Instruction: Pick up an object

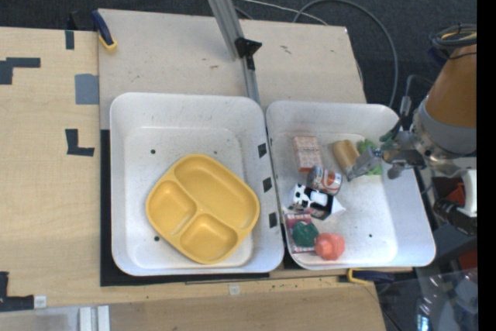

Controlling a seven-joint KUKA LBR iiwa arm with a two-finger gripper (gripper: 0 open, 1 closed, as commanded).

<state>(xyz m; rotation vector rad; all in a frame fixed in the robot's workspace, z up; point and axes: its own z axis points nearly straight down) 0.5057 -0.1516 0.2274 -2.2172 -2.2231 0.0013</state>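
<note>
Camera view: gripper (363,164) over the right bin (403,244), just beside a tan object (345,153).

Whether it is released or clenched cannot be told. Left of it lie a pinkish block (306,152), a small can (328,181), a black-and-white toy (311,201) and an orange-red ball (330,246); a yellow divided tray (202,207) sits in the left bin (124,167).

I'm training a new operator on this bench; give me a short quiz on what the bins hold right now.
1. True or false: the yellow tray lies in the left bin.
2. Which lies nearest the right bin's front edge? A) pink block B) orange ball C) tan block
3. Fill in: the claw is over the ____ bin.

Key: 1 true. 2 B. 3 right.
</note>
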